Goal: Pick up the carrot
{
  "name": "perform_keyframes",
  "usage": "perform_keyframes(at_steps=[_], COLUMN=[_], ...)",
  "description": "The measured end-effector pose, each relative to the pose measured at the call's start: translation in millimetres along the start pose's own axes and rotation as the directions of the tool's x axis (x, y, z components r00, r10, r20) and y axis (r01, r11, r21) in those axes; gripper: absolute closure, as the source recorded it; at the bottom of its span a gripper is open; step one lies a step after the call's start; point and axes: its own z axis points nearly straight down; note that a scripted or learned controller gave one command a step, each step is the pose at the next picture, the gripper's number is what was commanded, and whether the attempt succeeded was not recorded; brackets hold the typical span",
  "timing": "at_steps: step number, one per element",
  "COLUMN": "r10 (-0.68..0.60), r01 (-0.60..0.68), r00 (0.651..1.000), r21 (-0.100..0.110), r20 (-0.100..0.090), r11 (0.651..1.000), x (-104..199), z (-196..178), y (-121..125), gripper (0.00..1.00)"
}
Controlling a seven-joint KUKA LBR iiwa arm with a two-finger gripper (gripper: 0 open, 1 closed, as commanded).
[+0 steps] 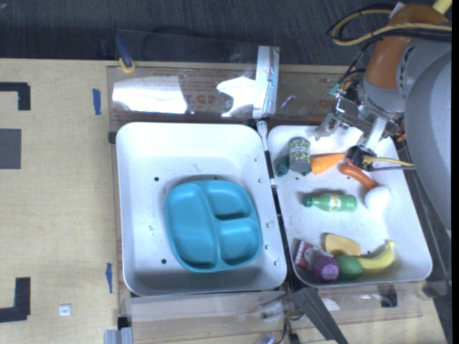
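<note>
Camera view looks down on two white bins side by side on a wooden bench. Left bin (136, 192) has a blue tray (213, 224) with three parts lying in it. Right bin (416, 253) has lots of play food in it. The carrot (326, 163) lies near the top of the right bin, orange and tipped a bit, with its fat end just beside a small green can (299, 151). A red-orange sausage (357, 173) lies just to the right of the carrot, and a white egg (377, 196) sits below that. A green bottle (330, 203) lies on its side in the middle. Along the bottom of the bin are a yellow banana (378, 258), a yellow wedge (341, 245), a green round thing (349, 266), a purple thing (327, 268) and a small packet (305, 254). The gripper (351, 138) hangs over the top of the right bin (just above the carrot and sausage), with its two fingers spread apart and nothing between them.
</note>
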Motion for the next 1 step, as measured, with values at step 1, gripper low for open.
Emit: perform_keyframes(at_steps=[1], r10=[-0.290], r01=[0.290], r00=[0.957], r21=[-0.005], r20=[0.002], r11=[0.957], x=[-1.2], z=[62.6], y=[1.6], gripper=[0.00])
